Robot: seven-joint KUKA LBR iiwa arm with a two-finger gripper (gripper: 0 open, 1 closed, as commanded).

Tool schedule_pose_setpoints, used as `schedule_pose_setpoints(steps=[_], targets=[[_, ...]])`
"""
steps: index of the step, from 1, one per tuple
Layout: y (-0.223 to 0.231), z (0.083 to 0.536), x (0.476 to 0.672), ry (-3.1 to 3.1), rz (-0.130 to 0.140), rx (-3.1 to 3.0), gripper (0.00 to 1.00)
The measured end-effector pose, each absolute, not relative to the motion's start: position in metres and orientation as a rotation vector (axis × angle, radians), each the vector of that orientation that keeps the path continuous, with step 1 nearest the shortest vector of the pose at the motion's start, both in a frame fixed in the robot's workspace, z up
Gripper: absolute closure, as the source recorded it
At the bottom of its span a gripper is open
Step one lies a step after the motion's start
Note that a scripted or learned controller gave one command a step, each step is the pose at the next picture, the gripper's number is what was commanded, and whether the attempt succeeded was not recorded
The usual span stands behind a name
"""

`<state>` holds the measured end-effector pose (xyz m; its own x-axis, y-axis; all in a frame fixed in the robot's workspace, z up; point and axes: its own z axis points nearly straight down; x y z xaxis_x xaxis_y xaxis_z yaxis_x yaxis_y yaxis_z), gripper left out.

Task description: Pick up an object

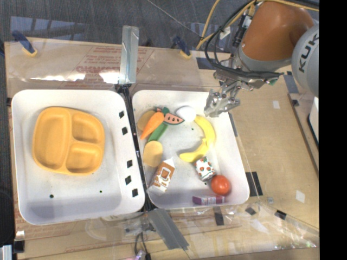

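The right bin (234, 155) holds several toy foods: a yellow banana (201, 141), an orange carrot (152, 124), a watermelon slice (173, 118), a white egg (186, 112), a red tomato (220, 184), a strawberry carton (204, 169), a small orange-and-white carton (163, 176), a tan round piece (153, 153) and a purple bar (209, 200). My gripper (218, 105) hangs over the bin's far right corner, just above the banana's upper end, to the right of the egg. Nothing shows between its fingers.
The left bin (27, 194) holds a yellow divided plate (68, 140). A metal divider post (128, 56) stands behind the seam between the bins. Cables (222, 20) loop above the wrist. Taped cardboard surrounds the bins.
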<state>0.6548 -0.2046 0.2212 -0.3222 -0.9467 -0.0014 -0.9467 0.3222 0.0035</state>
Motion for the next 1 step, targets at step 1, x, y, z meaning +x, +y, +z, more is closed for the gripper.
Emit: schedule_pose_setpoints(steps=[1], targets=[[-0.2068,0.1564,0.6572,-2.243,-0.009,2.198,1.00]])
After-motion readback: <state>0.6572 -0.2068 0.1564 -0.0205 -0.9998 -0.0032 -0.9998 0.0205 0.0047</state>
